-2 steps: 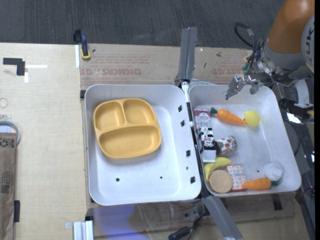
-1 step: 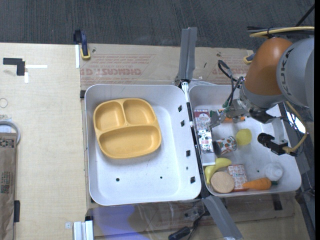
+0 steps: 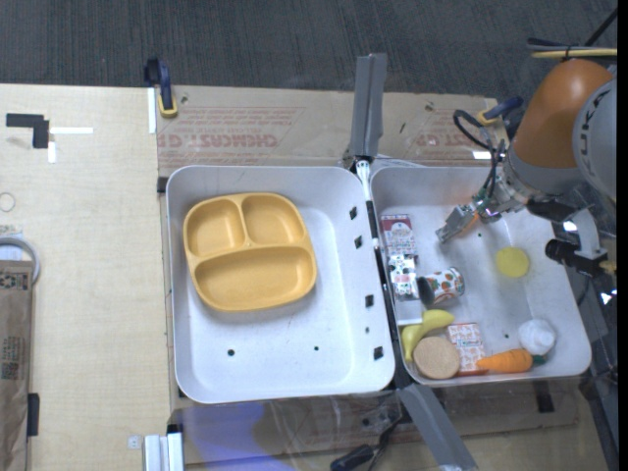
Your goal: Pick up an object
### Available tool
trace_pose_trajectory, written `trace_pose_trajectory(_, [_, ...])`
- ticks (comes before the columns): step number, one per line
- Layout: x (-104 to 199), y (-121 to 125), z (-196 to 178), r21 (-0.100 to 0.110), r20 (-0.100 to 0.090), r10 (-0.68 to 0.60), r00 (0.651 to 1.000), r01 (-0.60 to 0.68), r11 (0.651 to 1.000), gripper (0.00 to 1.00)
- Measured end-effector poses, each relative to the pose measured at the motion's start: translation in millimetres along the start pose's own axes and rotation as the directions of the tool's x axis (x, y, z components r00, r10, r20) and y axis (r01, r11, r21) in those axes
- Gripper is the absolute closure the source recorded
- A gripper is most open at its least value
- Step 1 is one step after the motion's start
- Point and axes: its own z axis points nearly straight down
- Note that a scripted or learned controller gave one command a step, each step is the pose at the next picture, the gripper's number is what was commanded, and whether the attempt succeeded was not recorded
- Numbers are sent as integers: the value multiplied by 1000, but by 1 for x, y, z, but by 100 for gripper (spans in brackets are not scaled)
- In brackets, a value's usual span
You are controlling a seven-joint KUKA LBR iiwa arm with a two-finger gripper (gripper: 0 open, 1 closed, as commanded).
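Note:
My gripper [image 3: 457,224] hangs over the upper middle of the right bin [image 3: 579,307], reaching in from the right below the arm's orange band [image 3: 559,116]. I see nothing held in it. To its left a red and white packet [image 3: 397,232] lies on the bin floor. A yellow ball [image 3: 512,261] lies below and to the right of it. A small printed can [image 3: 444,284] lies on its side below it. Along the bin's front are a banana [image 3: 426,325], a round tan disc [image 3: 437,358], a small carton [image 3: 466,342], a carrot [image 3: 505,362] and a white ball [image 3: 537,337].
The left bin [image 3: 285,361] holds a yellow divided plate [image 3: 251,250] in its upper left part. A second printed packet [image 3: 404,274] lies along the right bin's left wall. A grey divider post [image 3: 368,106] stands between the bins at the back.

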Motion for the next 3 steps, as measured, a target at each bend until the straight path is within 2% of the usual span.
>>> trace_pose_trajectory(1, [1, -5, -5, 14, -10, 6, 1000, -6, 1000, 100])
trace_pose_trajectory(2, [-23, -11, -30, 10, -5, 80, 997, -80, 997, 100])
trace_pose_trajectory(3, [12, 29, -129, -3, 2, 98, 995, -98, 995, 100])
